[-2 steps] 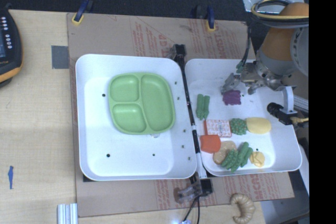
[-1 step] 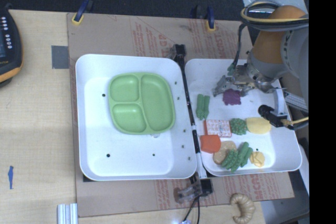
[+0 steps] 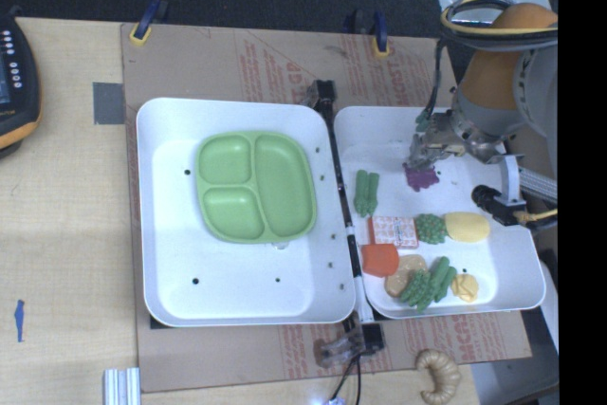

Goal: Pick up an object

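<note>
- A purple toy [image 3: 421,175] lay in the right bin [image 3: 531,285], near that bin's far edge and apart from the other pieces; it looked like the likeliest pick.
- The tool [image 3: 429,147] hung right over the purple toy, its tip at or just above it. Whether it was open, closed or gripping could not be told, so no hold could be claimed.
- That position suited a straight descent onto a lone piece, with room around it on the bin floor.
- The rest of the right bin held toy food: green beans [image 3: 366,193] near the inner wall, a patterned card [image 3: 394,230], a red piece [image 3: 380,259], a green cluster [image 3: 432,227] touching a yellow lemon [image 3: 467,226], and a heap of pea pods [image 3: 429,284], a tan piece and a small yellow piece [image 3: 465,286] by the near edge.
- Those pieces crowded together, which would make a clean grab harder.
- The left bin [image 3: 166,289] held a green divided plate [image 3: 256,186], flat, toward its far side.
- A tan curl [image 3: 439,375] lay on the surface beyond the right bin's near edge.
</note>
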Motion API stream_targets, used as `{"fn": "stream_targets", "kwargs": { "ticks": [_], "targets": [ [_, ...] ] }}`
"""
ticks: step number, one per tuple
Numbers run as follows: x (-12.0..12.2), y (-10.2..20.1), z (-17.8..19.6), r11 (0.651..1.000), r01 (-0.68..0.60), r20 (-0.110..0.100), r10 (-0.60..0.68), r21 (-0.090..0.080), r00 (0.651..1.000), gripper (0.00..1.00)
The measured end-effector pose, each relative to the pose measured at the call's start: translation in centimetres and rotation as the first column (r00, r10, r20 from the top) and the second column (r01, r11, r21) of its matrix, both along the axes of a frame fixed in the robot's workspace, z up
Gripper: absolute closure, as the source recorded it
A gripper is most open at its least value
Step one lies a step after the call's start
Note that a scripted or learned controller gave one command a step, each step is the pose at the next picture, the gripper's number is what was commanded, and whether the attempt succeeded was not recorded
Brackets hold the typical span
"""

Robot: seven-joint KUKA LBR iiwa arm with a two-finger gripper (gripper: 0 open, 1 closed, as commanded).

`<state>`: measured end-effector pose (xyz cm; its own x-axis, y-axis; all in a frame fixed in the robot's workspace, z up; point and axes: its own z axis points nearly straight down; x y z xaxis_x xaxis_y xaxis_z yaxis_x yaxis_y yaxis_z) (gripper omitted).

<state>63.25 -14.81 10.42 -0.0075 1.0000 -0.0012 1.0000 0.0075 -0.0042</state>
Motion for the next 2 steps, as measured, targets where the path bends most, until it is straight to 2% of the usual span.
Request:
{"fn": "stream_targets", "kwargs": {
  "ticks": [1, 2],
  "targets": [
    [0.0, 0.0, -0.1, 1.0, 0.0, -0.001, 0.0, 0.0, 1.0, 0.0],
    [0.0, -0.1, 1.1, 1.0, -0.001, -0.001, 0.001, -0.001, 1.0, 1.0]
  ]
}}
